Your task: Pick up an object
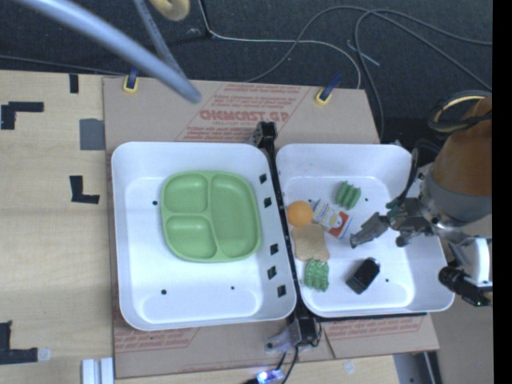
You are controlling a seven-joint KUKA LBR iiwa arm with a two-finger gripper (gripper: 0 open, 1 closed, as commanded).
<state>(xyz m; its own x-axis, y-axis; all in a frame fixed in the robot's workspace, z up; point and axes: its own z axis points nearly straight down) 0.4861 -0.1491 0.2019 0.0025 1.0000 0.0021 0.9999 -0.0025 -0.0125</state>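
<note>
Nearest the camera, along the front of the right bin (400,304), sit two loose pieces: a green ridged item (317,274) by the divider and a small black block (363,275) lying tilted, well apart from it. Behind them a cluster crowds the bin's left side: a tan flat piece (311,244), an orange ball (299,214) touching its upper edge, and a white carton with a red end (332,218) just beside the ball. A second green ridged piece (347,194) lies alone toward the back.

The left bin (136,294) bears a green divided tray (211,216), set roughly central; it appears to serve as a drop place, though that is my reading.

The arm reaches in from the right, its grey and orange body over the bin's right wall. The gripper (376,230) hangs over the open floor between the carton and the black block, with its dark fingers (365,235) angled down toward the left. Nothing lies between them; I cannot tell how wide they stand.

Judgement: the pick is not yet made. The black block is the nearest free-standing candidate, with room around it for fingers; the clustered pieces risk a nudged neighbour.
</note>
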